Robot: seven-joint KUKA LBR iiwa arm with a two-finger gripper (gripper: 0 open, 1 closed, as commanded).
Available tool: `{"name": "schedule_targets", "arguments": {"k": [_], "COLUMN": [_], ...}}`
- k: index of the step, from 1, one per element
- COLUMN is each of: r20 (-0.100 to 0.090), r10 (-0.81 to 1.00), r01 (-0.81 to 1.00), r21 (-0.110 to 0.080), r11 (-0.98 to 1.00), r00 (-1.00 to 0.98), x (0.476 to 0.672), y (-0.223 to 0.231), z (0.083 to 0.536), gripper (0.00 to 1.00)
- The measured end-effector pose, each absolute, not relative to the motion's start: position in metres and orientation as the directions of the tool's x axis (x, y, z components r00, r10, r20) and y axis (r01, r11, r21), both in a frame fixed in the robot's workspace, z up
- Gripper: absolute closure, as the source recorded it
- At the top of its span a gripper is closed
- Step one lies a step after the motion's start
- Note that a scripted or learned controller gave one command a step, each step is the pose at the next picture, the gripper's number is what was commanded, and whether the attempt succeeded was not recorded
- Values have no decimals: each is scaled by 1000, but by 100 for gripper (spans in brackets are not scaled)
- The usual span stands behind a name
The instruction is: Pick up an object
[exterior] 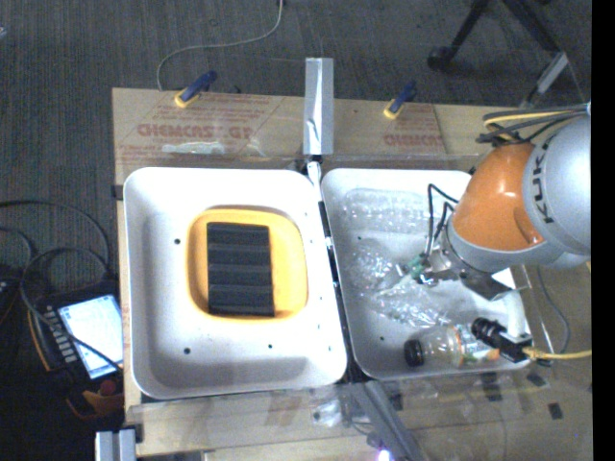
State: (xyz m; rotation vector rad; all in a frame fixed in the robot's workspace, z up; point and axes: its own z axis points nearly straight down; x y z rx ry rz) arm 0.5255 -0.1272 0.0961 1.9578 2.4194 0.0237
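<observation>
**Pick Approach Over the Right Bin: Target Selection and Descent**

The arm (524, 209) reaches in over the right bin (338, 257), its orange band directly above the bin's middle. The gripper (430, 265) sits low beneath the wrist, near crumpled clear plastic (384, 257) that lies across the bin floor. Whether the claw is open or closed cannot be told: the wrist covers most of it from above.

Candidate objects:
- A small clear bottle (447, 347) with a dark cap lies on its side near the bin's front wall, apart from the gripper.
- The clear plastic lies just beside the gripper, possibly touching it.
- In the left bin (144, 286), a yellow tray (197, 267) holding a black ribbed insert (240, 269) rests flat, well apart from the arm.

Recommended procedure: nothing appears secured yet, so treat this as the approach stage. The bottle is probably the firmest target. Align the jaws across its body, not along its length, so it cannot roll out. Descend vertically and close only once the body sits between the jaws. Thin film may slip or bunch, so lift slowly and confirm the grasp.
</observation>
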Motion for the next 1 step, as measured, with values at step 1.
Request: {"name": "schedule_targets", "arguments": {"k": [1], "r20": [-14], "r10": [978], "r01": [977], "r21": [37], "r11": [209], "r00": [-209], "x": [528], "y": [-128], "z": [110], "gripper": [100]}}
